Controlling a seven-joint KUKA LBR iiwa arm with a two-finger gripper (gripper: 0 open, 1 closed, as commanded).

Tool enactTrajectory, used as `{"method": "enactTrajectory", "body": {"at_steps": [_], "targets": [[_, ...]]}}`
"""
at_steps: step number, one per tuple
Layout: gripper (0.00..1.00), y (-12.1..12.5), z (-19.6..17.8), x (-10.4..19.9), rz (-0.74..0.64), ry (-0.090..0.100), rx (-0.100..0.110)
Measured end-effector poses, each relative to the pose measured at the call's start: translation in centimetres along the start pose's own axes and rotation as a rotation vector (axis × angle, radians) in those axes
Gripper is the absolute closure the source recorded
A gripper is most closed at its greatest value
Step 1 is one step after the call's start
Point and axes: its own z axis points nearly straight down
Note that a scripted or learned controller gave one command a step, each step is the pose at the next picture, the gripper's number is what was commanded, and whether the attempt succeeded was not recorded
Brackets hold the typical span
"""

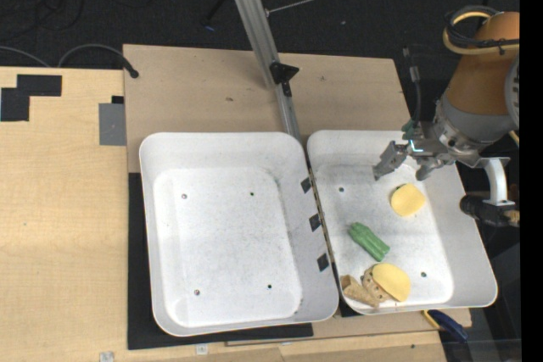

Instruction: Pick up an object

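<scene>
The right bin (458, 288) holds a yellow round object (407, 201), a green oblong object (369, 241), another yellow rounded object (392, 281) and a tan brown piece (359, 291) at the front edge. My gripper (405, 164) hangs over the back part of the right bin, just above and left of the upper yellow object. Its fingers (387, 160) are spread open and nothing is between them.
The left bin (161, 157) sits beside the right one, joined by black clips (315, 221). A slanted metal rail (254, 21) rises from behind the bins. The wooden bench surrounds both bins, with a black mat under them.
</scene>
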Motion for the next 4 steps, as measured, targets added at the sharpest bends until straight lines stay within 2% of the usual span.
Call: {"method": "enactTrajectory", "body": {"at_steps": [1,3,4], "targets": [[0.00,0.1,-0.3,0.0,0.000,-0.001,-0.005],[0.00,-0.7,11.4,0.0,0.002,0.000,0.001],[1.00,-0.6,10.1,-0.2,0.008,-0.001,-0.003]]}}
